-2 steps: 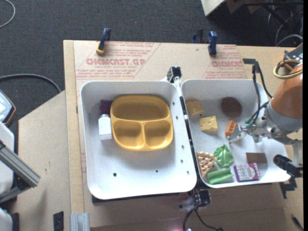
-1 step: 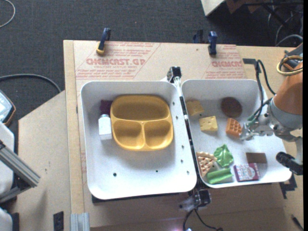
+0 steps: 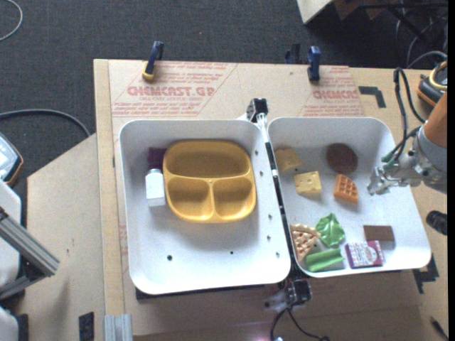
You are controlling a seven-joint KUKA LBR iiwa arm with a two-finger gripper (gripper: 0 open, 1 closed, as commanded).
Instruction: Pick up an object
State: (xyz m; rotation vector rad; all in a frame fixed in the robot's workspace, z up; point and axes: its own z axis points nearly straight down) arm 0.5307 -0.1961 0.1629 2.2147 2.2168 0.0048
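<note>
Over the right bin [image 3: 398, 137], the hand [image 3: 378, 183] hangs beside the waffle [image 3: 346, 189]. It holds nothing. I cannot tell how open it is.

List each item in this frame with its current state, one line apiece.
End effector: over the right bin's right side, holding nothing visible; finger state unclear.
Yellow divided tray: flat in the left bin, compartments bare.
White bottle: beside the tray's left edge.
Waffle piece: lying loose in the right bin, left of the end effector.
Cheese wedge: lying flat.
Brown patty: lying flat.
Pink packet: near the front rim.
</note>
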